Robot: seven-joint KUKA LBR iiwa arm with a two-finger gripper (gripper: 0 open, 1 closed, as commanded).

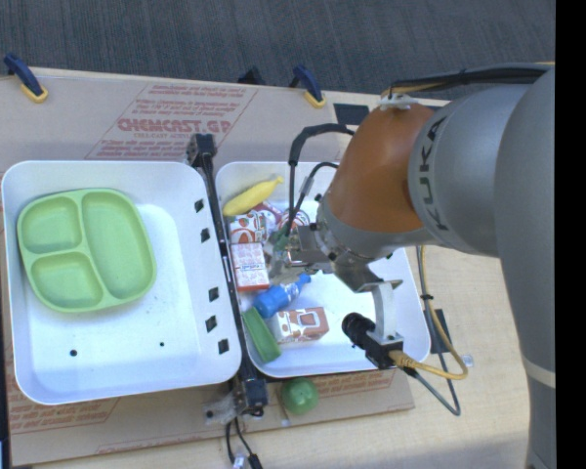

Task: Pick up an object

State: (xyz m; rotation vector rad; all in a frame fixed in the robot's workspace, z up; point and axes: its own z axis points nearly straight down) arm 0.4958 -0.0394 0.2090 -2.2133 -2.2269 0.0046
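The right bin (410, 355) holds a pile of small items: a yellow banana (251, 195) at the far end, a red and white packet (250, 260), a blue bottle (278, 296), a green block (261, 338) and a brown and white carton (303, 325). My gripper (295, 247) hangs low over the middle of this bin, just right of the red packet and above the blue bottle. The wrist and the orange band (376, 174) cover its fingers.
The left bin (176, 360) holds a light green divided plate (85, 249). A green ball (298, 395) lies on the cardboard outside the right bin's near edge. Black clips run along the wall between the bins. Cables trail at the right bin's near right corner.
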